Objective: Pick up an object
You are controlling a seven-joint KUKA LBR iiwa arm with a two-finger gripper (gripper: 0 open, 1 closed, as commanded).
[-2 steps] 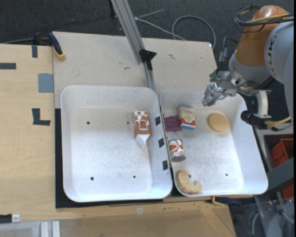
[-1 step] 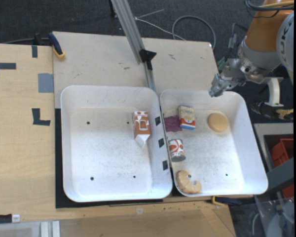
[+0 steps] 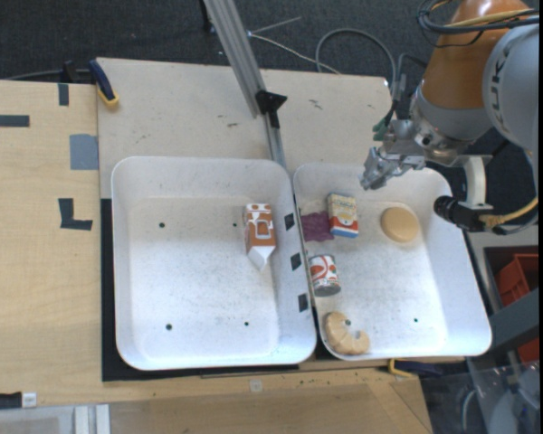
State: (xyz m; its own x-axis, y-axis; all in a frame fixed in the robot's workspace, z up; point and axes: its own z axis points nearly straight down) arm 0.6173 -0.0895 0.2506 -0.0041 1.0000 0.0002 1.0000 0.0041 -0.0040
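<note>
Hand (image 3: 373, 177) above right bin's (image 3: 452, 319) far edge, grip state unclear. Small box (image 3: 343, 215), round bun (image 3: 400, 223) lie near below.

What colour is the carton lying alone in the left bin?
Orange and white, with a white pointed top: the carton in the camera view.

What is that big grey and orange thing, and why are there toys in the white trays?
That is a robot arm, seen by a camera looking down from above. At its end is a gripper for picking things up; here it hovers over the right bin, and I see nothing in it. That bin holds a small yellow box, a purple thing, a round tan bun, a red and white can and a croissant. The left bin holds an orange and white carton. Its job is to grab one.
</note>
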